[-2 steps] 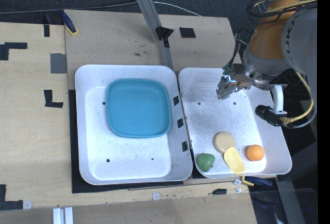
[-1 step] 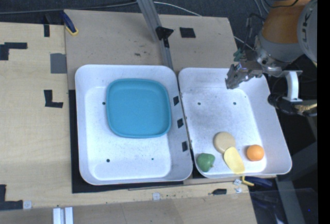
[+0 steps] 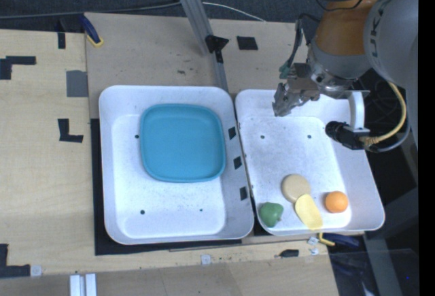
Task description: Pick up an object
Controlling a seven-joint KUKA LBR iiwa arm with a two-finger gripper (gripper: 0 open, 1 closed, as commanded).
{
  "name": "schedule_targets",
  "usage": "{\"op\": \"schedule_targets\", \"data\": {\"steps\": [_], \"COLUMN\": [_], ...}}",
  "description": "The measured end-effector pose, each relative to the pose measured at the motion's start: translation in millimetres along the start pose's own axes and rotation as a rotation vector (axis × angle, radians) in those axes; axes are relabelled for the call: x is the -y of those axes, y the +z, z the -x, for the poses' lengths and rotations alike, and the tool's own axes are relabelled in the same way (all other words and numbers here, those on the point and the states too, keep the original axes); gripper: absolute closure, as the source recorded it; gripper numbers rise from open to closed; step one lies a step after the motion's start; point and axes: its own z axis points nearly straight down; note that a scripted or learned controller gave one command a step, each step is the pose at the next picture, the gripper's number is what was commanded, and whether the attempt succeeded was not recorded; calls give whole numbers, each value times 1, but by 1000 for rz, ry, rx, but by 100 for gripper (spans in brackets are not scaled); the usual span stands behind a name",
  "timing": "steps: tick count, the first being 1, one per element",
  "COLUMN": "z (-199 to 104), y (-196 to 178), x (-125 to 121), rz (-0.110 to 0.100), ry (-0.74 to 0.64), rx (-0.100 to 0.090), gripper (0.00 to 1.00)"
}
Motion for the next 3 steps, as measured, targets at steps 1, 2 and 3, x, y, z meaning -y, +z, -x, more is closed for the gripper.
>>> {"op": "schedule_targets", "data": {"steps": [1,2,3], "z": [-41,-89,-131], "y": [9,6,13], "x": [2,-1,-3], "rz": [0,0,-1], "ry": [2,1,1], "rx": [1,0,1], "gripper": [100,100,100]}}
